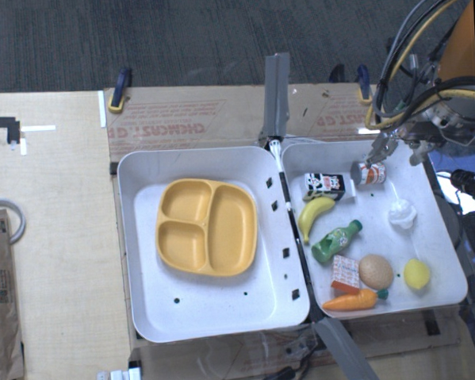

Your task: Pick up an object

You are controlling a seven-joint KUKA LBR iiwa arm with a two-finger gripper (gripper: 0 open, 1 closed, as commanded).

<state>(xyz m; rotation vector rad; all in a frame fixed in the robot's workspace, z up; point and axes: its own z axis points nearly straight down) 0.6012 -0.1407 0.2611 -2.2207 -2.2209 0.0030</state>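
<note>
Carrot lies at the right bin's near edge; farther back I see my hand pinching a small can, lifted for carrying.

Dark grey carpet floor, pale wooden bench, brown cardboard sheet behind bins

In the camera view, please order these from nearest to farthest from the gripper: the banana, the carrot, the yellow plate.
Measured from the gripper, at the far side of the right bin:
1. Banana, in the right bin, near its left wall.
2. Carrot, at the near edge of the right bin.
3. Yellow plate, in the left bin.
</note>
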